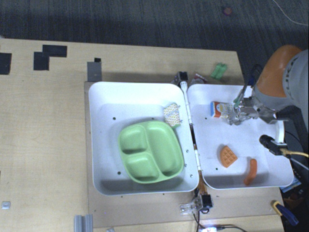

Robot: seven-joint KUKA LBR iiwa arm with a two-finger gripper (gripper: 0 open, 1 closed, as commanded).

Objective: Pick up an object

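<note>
- The gripper (235,116) hung over the upper part of the right bin (270,178), at the end of the grey arm (289,86) that reached in from the right. How it was set, and whether it had hold of anything, I could not tell: the metal parts blurred together from this height.
- Just to the left of the gripper, touching it or nearly so, lay a small carton (217,109), white with blue and orange on it. It seemed the likeliest thing to be picked up.
- The carton sat off to the side of the tool, not squarely beneath it. A descent from there could have caught its edge and pushed it towards the bin wall instead of gripping it.
- Lower in the same bin lay a waffle (228,156) and, near it, a sausage (250,171), both well apart from the gripper. The sausage lay close to the front rim, where a grab might have struck the wall.
- In the left bin (99,139) a green plate (151,151) with compartments rested, with a small patterned scrap (172,113) near its upper right corner. The plate looked too wide and flat for an easy grip.
</note>
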